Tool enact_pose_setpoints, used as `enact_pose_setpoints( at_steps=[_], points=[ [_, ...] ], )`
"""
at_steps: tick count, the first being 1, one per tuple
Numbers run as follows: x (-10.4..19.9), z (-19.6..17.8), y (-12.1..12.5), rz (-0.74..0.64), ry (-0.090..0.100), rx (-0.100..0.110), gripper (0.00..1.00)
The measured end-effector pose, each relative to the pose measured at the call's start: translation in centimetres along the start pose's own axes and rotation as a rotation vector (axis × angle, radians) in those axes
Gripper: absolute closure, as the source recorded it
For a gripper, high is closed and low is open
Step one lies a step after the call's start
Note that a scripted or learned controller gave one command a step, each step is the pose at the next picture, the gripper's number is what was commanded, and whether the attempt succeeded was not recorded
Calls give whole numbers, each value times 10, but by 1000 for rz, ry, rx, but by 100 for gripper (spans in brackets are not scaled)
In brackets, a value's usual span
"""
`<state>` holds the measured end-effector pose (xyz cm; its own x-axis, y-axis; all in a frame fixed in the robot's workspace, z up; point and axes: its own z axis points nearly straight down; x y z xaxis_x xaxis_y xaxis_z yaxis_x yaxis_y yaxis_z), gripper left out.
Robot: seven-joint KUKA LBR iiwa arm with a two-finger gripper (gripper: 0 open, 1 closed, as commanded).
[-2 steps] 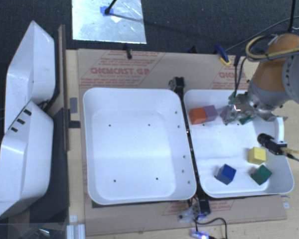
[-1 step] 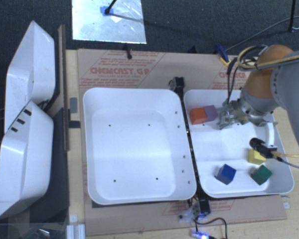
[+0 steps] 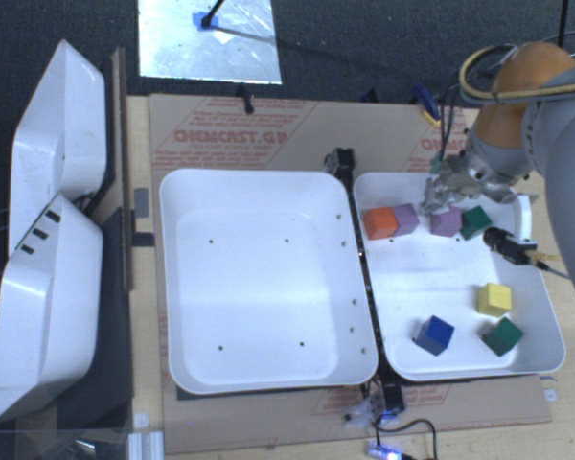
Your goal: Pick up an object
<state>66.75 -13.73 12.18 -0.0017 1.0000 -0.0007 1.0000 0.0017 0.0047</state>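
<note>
While your arm [image 3: 556,113] leans in from the right, its gripper [image 3: 445,196] sits low at the right bin's [image 3: 460,271] far edge, over a purple block [image 3: 446,221]; can't tell its grip. Bins rest on cardboard [image 3: 259,132].

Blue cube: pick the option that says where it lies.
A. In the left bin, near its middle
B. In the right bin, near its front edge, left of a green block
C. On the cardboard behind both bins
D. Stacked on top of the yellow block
B: the blue cube sits on the floor of the right bin near its front edge, with a green block to its right and the yellow block apart from it.
</note>
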Motion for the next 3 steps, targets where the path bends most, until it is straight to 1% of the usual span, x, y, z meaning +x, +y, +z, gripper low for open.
enact_pose_setpoints(
  at_steps=[1, 2, 3],
  points=[
    [-18, 15, -28, -1, -1, -4, 100],
    [-17, 18, -31, 0, 1, 0, 100],
    [4, 36, -75, 1, 1, 6, 100]
  ],
)
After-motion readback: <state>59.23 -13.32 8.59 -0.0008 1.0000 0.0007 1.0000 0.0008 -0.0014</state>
